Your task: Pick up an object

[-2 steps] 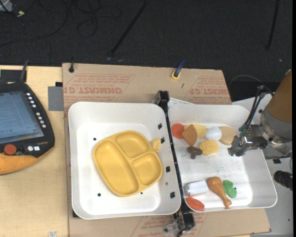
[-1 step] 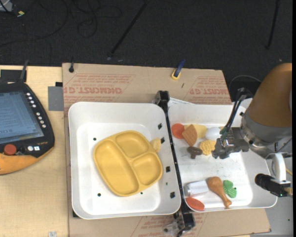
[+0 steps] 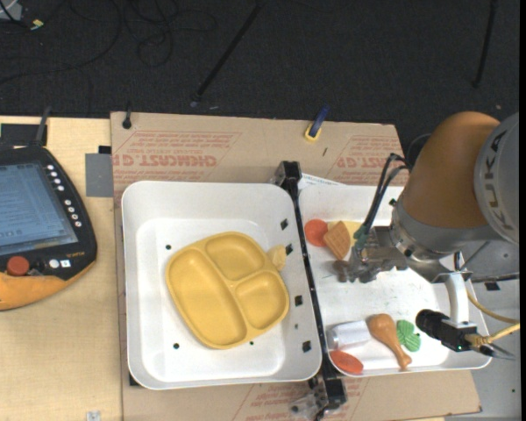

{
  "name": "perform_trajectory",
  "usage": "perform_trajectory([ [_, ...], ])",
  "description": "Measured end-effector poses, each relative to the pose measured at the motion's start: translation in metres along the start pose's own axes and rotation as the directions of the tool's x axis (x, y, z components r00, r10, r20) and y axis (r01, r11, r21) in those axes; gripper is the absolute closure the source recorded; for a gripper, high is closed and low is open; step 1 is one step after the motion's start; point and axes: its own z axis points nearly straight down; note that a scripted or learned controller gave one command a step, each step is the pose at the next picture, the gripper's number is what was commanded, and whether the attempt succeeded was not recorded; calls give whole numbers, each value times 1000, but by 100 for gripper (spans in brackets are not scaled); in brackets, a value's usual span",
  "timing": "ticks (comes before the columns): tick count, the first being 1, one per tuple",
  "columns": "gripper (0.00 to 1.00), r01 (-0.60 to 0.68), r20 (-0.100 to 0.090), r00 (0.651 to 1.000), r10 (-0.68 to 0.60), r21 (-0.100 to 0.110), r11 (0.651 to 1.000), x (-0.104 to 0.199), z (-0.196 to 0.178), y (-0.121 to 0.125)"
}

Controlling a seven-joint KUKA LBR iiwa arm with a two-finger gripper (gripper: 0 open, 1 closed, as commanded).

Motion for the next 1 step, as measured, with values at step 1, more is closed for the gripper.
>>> perform_trajectory([
  [1,100,0,0,1000,0,1,1000,53,5,-4],
])
